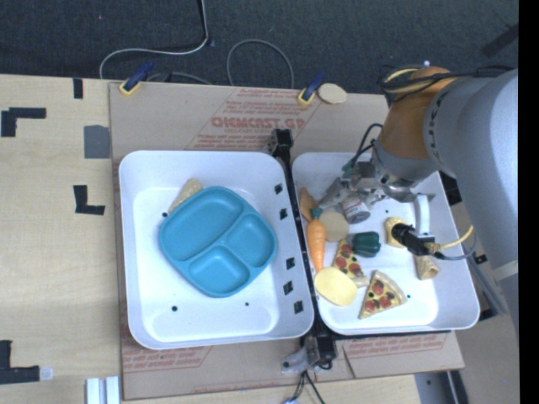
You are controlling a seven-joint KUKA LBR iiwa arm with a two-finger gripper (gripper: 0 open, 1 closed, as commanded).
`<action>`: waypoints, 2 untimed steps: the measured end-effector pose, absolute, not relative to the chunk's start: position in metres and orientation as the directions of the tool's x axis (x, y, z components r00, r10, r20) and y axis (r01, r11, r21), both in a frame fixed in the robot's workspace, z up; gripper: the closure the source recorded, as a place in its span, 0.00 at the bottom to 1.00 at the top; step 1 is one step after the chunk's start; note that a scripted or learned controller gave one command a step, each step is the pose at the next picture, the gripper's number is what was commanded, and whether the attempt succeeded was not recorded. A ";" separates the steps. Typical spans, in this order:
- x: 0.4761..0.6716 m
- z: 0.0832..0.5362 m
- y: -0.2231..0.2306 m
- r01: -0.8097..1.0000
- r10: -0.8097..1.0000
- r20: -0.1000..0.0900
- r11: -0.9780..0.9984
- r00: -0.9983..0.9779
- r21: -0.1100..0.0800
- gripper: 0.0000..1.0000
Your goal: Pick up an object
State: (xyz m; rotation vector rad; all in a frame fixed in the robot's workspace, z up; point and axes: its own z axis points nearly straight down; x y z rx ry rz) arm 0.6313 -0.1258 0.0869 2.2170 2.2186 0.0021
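My gripper [352,202] hangs low in the right bin [459,310], above the toy food, positioned to pick; its opening I cannot tell. Nearest candidates, carrot [316,244] and green pepper [365,243], lie just below.

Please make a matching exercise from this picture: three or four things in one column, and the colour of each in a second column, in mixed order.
Things:
1. divided plate
2. carrot
3. pepper
4. pizza slice

Colours:
a. green
b. yellow with red spots
c. blue
d. orange

Right pairs: 1-c, 2-d, 3-a, 4-b
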 end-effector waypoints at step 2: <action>0.586 0.087 -0.104 1.000 1.000 -0.002 -0.001 0.001 0.004 0.00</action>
